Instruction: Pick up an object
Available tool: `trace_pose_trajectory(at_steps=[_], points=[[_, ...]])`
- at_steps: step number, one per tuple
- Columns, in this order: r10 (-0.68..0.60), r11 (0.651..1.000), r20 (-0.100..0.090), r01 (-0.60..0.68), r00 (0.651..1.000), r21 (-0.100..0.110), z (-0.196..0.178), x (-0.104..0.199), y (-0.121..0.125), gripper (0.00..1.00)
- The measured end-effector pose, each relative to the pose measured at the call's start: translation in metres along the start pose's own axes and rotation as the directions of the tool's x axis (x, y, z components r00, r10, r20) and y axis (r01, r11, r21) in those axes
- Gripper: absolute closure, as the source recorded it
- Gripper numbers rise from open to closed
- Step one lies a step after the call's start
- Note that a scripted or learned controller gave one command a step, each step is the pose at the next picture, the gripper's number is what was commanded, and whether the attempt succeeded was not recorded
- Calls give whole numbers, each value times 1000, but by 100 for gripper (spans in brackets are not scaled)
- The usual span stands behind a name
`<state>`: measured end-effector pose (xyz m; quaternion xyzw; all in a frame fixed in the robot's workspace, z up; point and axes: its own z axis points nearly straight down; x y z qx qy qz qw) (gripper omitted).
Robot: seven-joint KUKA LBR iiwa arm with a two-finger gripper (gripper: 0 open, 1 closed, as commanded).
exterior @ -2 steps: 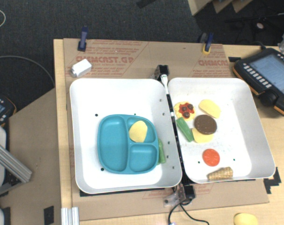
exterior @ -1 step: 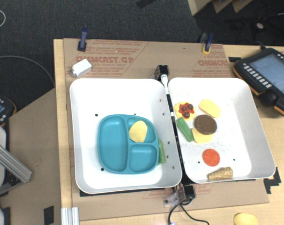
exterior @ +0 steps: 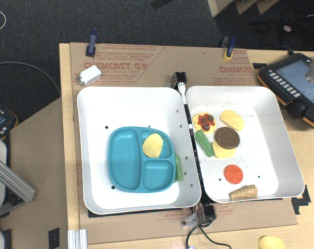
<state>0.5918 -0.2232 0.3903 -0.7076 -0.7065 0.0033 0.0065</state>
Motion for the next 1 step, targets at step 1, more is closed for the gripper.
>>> trace_pose_trajectory(at_steps=[1], points=[[-3, 1000, 10, 3, 1000, -26, -94, 0, 8, 100]])
